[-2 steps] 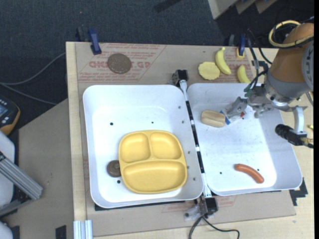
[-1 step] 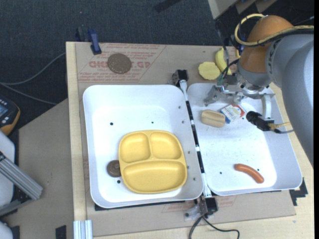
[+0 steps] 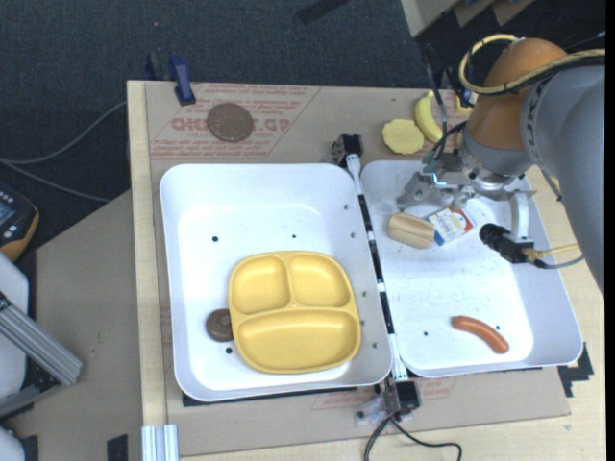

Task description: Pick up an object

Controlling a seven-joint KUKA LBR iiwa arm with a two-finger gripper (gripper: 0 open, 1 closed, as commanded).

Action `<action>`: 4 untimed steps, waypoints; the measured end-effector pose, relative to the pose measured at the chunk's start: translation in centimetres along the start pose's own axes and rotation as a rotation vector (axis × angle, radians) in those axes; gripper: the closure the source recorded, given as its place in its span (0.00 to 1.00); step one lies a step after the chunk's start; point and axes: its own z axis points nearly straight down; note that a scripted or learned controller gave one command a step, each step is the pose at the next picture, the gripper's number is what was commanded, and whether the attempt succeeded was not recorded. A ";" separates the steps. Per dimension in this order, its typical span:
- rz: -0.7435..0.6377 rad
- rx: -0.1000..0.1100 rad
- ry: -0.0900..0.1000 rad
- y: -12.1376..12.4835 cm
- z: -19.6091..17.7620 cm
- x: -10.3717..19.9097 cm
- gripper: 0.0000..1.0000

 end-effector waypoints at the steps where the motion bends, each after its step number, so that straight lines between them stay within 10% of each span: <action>1: -0.001 0.008 0.002 1.3 0.5 1.3 0.00; 3: 0.003 0.013 0.002 1.0 0.7 -1.6 0.00; 4: 0.003 0.023 0.007 -4.7 0.6 -0.2 0.00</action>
